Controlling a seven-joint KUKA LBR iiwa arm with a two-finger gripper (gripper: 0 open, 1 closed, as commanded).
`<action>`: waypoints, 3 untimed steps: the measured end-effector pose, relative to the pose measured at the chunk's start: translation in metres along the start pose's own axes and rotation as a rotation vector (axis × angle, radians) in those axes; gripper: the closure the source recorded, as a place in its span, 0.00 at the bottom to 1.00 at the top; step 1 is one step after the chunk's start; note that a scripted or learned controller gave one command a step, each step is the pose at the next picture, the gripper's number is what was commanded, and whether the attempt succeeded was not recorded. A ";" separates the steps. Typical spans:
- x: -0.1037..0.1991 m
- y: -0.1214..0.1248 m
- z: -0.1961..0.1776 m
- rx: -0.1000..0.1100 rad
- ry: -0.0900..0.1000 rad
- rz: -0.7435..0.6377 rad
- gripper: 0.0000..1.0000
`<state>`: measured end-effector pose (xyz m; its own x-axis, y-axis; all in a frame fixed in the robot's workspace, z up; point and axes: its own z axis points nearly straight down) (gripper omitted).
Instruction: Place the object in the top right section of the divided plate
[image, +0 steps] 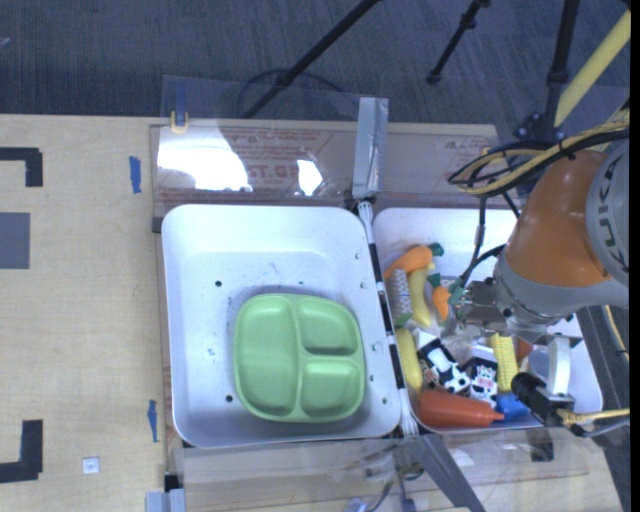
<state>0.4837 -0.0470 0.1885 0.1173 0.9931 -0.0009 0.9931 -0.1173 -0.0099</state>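
Though over rt bin toys (450, 375), hand (462, 318) well apart from plate (298, 354)

Two white bins (190, 240), one green divided plate (298, 355), several toy foods (455, 408).

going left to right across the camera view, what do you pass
Bare wooden bench top → left shallow white bin → light green divided plastic plate → right white bin's pile of toy food → grey and orange arm.

Robot lab: taped bench (80, 300), tripod legs (330, 45), cables (520, 150).
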 end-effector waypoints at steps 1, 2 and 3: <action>0.077 -0.013 0.007 -0.003 0.000 -0.100 1.00; 0.084 -0.013 -0.153 -0.006 -0.003 0.132 1.00; 0.147 -0.022 -0.003 -0.002 -0.002 -0.205 1.00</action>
<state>0.4791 0.1015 0.1913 -0.0872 0.9962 -0.0006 0.9962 0.0872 -0.0082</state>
